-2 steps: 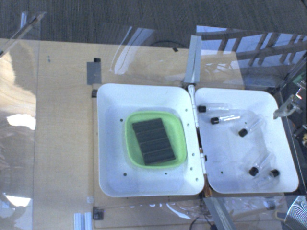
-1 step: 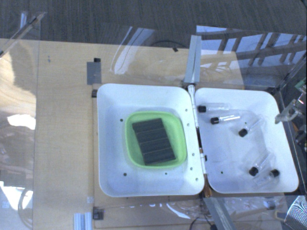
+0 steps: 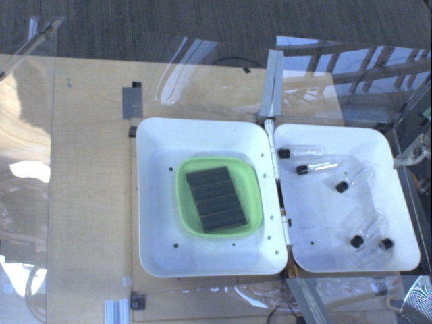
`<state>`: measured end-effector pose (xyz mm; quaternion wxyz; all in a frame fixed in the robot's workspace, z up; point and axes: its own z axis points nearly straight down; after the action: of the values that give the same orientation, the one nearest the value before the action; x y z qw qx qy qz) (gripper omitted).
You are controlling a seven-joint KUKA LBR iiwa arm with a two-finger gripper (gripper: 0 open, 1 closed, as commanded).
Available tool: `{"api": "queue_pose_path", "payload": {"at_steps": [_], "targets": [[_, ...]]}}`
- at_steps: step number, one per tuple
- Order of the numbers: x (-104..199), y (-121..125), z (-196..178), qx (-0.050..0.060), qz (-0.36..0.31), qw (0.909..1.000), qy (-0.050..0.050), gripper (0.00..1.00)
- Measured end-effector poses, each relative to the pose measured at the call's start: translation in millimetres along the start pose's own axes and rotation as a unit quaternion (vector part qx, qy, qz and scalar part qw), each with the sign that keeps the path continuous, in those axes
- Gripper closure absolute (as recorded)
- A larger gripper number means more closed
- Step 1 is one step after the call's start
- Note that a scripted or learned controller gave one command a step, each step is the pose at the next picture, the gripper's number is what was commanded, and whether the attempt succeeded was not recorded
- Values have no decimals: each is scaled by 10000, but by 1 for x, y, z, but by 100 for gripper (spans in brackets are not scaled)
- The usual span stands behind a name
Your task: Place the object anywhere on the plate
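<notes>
A dark ribbed block [image 3: 215, 199] was seen lying flat on the green plate [image 3: 184, 208] in the left bin [image 3: 152, 248] — placement judged done. Clear vials with black caps [image 3: 342, 186] were left scattered in the right bin [image 3: 398, 248]. The fingers' state could not be told.

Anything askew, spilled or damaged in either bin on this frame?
Nothing looks damaged or spilled. The dark ridged block lies slightly rotated on the green plate in the left bin. Several clear vials with black caps lie scattered on their sides in the right bin, at varied angles.
</notes>
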<state>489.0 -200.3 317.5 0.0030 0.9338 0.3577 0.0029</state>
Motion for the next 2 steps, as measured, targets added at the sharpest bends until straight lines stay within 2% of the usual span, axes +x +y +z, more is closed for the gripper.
{"api": "queue_pose_path", "payload": {"at_steps": [1,2], "targets": [[-2,2,14,14,53,10000,-6,0],[1,-1,5,6,281,9996,-2,0]]}}
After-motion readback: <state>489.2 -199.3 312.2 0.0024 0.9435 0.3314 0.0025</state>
